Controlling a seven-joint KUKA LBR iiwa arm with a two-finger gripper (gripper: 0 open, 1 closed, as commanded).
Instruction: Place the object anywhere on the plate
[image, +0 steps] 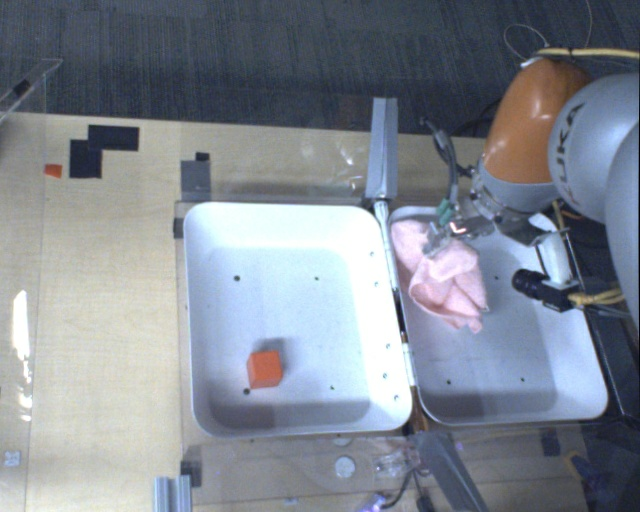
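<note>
My gripper (443, 230) hangs over the back left part of the right bin (520, 395). A soft, crumpled pink object (455, 285) droops from its fingertips in folds, and the fingers look shut on its top edge. A flatter, paler pink piece (405, 248) lies against the bin's left wall just beside it; I cannot tell whether it is a plate or part of the same pink thing. The arm's orange band (530, 105) and grey wrist rise at the upper right.
A small orange-red cube (265, 369) sits at the front of the left bin (300, 240). A grey divider post (381, 150) stands between the bins at the back. Black cabling and a fitting (540, 285) jut over the right bin's right side.
</note>
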